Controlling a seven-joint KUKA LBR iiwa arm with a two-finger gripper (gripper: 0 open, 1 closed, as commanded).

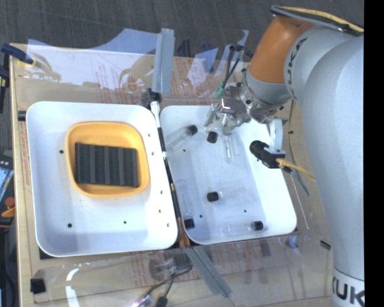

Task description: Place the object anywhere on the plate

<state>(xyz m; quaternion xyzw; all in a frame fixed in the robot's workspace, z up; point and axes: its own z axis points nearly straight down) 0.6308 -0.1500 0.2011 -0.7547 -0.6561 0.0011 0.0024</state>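
Since the nearest things come first, I start at the near edge of the right bin (283, 197), where 1 clear vial (246, 226) lies on its side with its black cap to the right, and a small black piece (189, 223) sits in the near left corner. A little farther in, a lone black cap (212, 197) stands apart from both.

Level with that, the left bin (45, 190) holds the yellow plate (102, 130), and a black ridged insert (109, 164) covers most of its floor. Only the yellow rim and corners are bare.

Farther still, my pincer (223, 121) hangs over the far part of the right bin. I cannot tell whether it is wide or narrow, as the metal there is a tangle against the white. A black-capped vial (212, 137) sits right at its near side, and I judge this to be the thing I am after. I cannot see that I hold it. 1 more vial (183, 135) lies just left of it, pointing toward the divider.

To do this step well, I would settle squarely over the capped vial and close across its body, not its cap, since clear glass will likely slip. I would lift straight up until it clears the bin wall, then carry left over the divider. I would set it low onto the plate, because a round vial dropped from height may roll off the ridges. I would also keep clear of the neighbouring vial on the way down.
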